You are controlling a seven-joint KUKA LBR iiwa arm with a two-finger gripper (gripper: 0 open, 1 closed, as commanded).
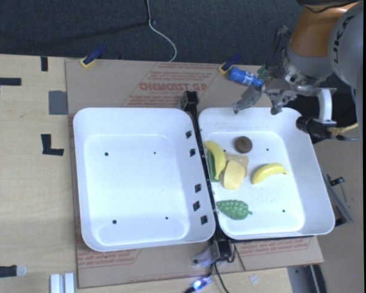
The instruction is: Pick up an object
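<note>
The arm (329, 23) comes in from the upper right corner, grey body with the orange band sitting just above the wrist. It's bent downward and to the left, so the wrist ends up pointing down toward the bench. The gripper (259, 105) hangs off the end with its two fingers (244, 101) spread well apart, one angled out to the left and the other pointing more straight down. Nothing is between them.

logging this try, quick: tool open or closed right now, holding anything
tool: open, fingers spread, nothing between them, above the far rim of the right bin.
</note>
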